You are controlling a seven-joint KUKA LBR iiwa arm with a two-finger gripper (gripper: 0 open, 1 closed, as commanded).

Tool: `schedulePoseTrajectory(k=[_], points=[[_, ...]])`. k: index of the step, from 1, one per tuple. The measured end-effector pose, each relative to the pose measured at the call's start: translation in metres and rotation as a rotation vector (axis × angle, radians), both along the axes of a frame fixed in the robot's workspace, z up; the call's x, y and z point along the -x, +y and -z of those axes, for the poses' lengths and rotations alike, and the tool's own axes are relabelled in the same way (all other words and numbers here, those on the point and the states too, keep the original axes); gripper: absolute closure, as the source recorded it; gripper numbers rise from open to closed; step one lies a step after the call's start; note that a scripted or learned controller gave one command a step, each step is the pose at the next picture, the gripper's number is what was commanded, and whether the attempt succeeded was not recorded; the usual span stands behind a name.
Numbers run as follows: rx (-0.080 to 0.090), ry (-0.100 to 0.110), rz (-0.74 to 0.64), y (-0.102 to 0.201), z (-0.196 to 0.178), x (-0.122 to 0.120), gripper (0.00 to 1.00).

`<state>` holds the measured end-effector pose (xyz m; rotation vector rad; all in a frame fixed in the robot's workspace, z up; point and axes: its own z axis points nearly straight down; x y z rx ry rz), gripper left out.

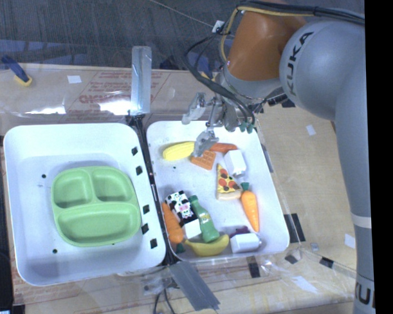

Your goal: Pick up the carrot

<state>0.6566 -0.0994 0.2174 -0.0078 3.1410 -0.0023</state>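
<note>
I have the gripper (207, 135) hanging over the far end of the right bin (269, 183), the arm (322, 58) coming in from the right behind it. Metal parts crowd the fingertips, so I cannot tell how the gripper is set, and I see nothing held by it.

Just under and beside it lie a yellow corn-like piece (177, 150) to its left, an orange wedge (205, 160) directly below its tip, and a reddish strip (223, 147) to its right. A white block (234, 162) sits just beyond that strip, touching it or nearly so. Nearer me from there is a pizza slice (227, 183).

The carrot (250, 209) lies further toward me and to the right of the gripper, well apart from it, along the bin's right wall, green top pointing back toward the gripper and tip toward the near end.

At the near end of the same bin I see a cow-patterned block (179, 206), a green bottle (204, 225) leaning across a banana (208, 247), another white block (244, 242), and a second orange vegetable (172, 223) lying along the left wall.

Left of the gripper, across the divider, the left bin (17, 191) holds a green tray (94, 205) with three compartments. Both bins rest on the worktop (306, 175).
</note>
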Motion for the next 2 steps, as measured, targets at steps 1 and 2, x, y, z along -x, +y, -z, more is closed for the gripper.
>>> schedulePoseTrajectory(k=[1,2], points=[[-0.002,0.007,-0.048,-0.068,0.079,0.003,0.0],[0.001,-0.005,-0.058,-0.076,0.049,0.007,0.0]])
